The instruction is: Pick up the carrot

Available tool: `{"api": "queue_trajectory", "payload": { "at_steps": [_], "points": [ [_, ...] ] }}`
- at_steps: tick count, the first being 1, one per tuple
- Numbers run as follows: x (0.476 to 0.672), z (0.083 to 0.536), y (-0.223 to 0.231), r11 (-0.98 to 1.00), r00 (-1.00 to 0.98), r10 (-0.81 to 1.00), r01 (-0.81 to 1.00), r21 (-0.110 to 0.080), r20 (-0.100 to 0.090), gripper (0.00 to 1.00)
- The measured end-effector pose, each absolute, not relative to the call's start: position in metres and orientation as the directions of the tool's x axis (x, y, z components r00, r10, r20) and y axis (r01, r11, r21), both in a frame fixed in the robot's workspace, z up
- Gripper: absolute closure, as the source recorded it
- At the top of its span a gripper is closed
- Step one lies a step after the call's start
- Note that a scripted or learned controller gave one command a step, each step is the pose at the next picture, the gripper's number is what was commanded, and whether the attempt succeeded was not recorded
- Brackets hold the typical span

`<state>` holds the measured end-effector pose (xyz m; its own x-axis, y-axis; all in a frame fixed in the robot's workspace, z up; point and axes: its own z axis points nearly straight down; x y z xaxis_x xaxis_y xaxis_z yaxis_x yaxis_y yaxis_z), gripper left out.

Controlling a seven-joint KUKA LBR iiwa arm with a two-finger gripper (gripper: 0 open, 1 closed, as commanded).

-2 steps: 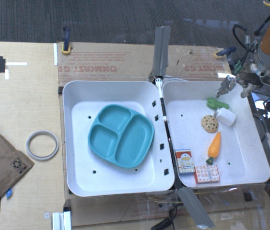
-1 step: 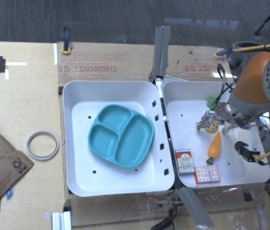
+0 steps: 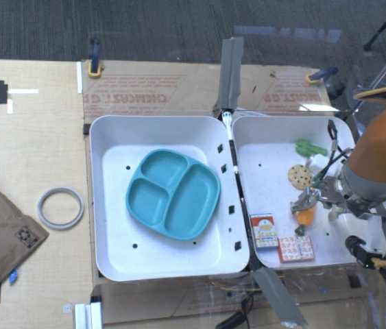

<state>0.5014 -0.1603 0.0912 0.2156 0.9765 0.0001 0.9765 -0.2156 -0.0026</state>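
- Cartons (image 3: 280,240) — two small ones — lay side by side at the near edge of the right bin (image 3: 269,149).
- Carrot (image 3: 305,216) sat just beyond them, touching the end effector (image 3: 307,202); whether that was open or closed, I could not tell.
- Farther off lay a round cracker (image 3: 299,176), then a green piece (image 3: 312,149).
- Left bin (image 3: 107,190) held a teal divided plate (image 3: 173,194).

1. The grey KUKA arm with its orange band (image 3: 382,149) is reaching in from the right.
2. Its wrist is leaning leftward and downward.
3. The metal two-finger end effector (image 3: 305,204) is hanging low, its finger state being too unclear to call.
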Motion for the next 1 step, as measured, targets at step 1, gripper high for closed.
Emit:
{"api": "queue_trajectory", "payload": {
  "at_steps": [1],
  "points": [
    [0.5015,0.0998,-0.1609,-0.219,0.219,0.976,0.976,-0.003,0.000,1.00]
  ]
}}
